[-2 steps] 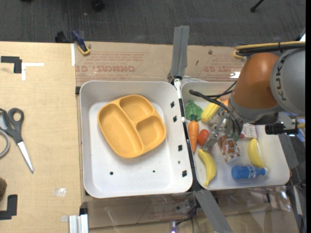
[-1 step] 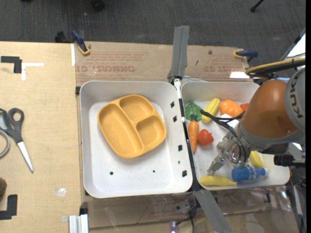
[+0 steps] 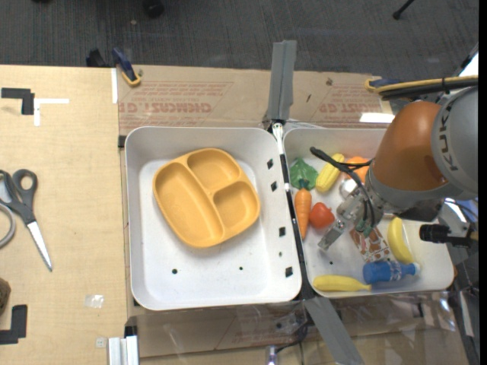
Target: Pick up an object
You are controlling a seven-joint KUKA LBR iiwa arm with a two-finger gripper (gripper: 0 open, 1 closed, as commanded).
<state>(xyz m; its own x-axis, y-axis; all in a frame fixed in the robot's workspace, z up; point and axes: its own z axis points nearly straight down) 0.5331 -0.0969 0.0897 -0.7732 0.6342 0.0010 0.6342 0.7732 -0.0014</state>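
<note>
The right bin (image 3: 435, 278) holds several toy foods. An orange carrot (image 3: 303, 213) lies by its left wall with a red pepper (image 3: 321, 214) beside it. Behind them sit a green leafy piece (image 3: 303, 175) and a yellow corn cob (image 3: 329, 176). A yellow banana (image 3: 340, 283) and a blue bottle (image 3: 388, 272) lie along the front, and a red-and-white packet (image 3: 372, 242) and a yellow lemon-like piece (image 3: 399, 239) sit mid-bin. My gripper (image 3: 344, 225) hangs low over the bin's middle, just right of the red pepper and beside the packet. The wrist hides the items beneath it.
The left bin (image 3: 135, 226) carries a yellow divided plate (image 3: 206, 195). Scissors (image 3: 27, 211) lie on the wooden bench at far left. A grey divider post (image 3: 281, 82) stands behind the bins. The arm's orange band (image 3: 411, 150) covers the right bin's back right.
</note>
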